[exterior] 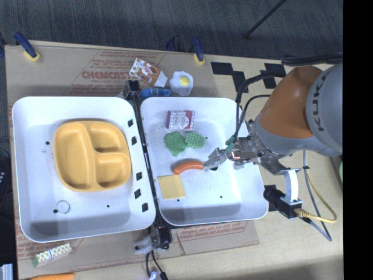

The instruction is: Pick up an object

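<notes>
Two white bins sit side by side on the tabletop (87,69). The left bin (23,156) carries a yellow divided tray (92,154); the right bin (250,203) holds the loose things worth picking: a small pink carton (180,119) near the back, two green pieces (185,141) touching each other in the middle, an orange sausage (187,167) just below them, and a pale yellow cheese slice (171,186) towards the front.

The claw (214,160) hangs low in the right bin, its tip just beside the right end of the sausage, which looks like the likeliest target. Nothing sits between the fingers, and at this slant I cannot tell whether they are spread or pressed together.

Several things could spoil the try from here. The sausage is round and smooth, so a pinch near its end may squirt it sideways instead of lifting it. It also lies near the green pieces and the cheese slice, so a sweep could nudge those or catch two things at once. Coming down too hard could jam the fingers against the bin floor.
</notes>
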